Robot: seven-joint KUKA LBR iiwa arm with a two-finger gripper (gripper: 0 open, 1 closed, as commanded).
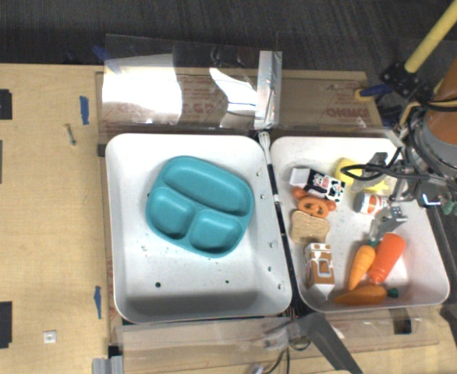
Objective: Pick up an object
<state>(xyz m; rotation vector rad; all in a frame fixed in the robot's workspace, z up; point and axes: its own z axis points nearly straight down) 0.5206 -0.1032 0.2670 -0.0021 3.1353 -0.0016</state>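
Observation:
The right bin (435, 283) holds several toy foods. An orange-red carrot (388, 257) leans beside a lighter orange carrot (359, 265), and a third carrot (361, 294) lies along the front wall. A bread slice (310, 226), a pretzel (313, 206), a black-and-white carton (323, 183), a yellow piece (352, 170), a small can (369, 202) and a brown-and-white box (320, 263) lie further left. My gripper (387, 220) reaches in from the right and hangs just above the top of the orange-red carrot, next to the small can.
The left bin (127, 279) carries a teal divided plate (200, 205). A low wall (274, 209) separates the two bins. Cables and the grey arm (439, 142) crowd the right bin's back right corner. A clear plastic sheet (189, 92) lies behind the bins.

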